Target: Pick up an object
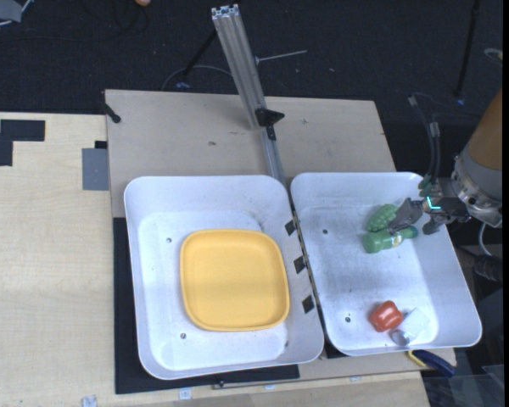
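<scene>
So the arm comes in from the right and its end effector is sitting right up against the green object in the far part of the right bin, but honestly can't tell if it's spread apart or pinched on anything. There's also 1 red object near that bin's front edge with something small and pale just beside it. The left bin has 1 yellow plate lying flat in it, both bins on the worktop.
</scene>
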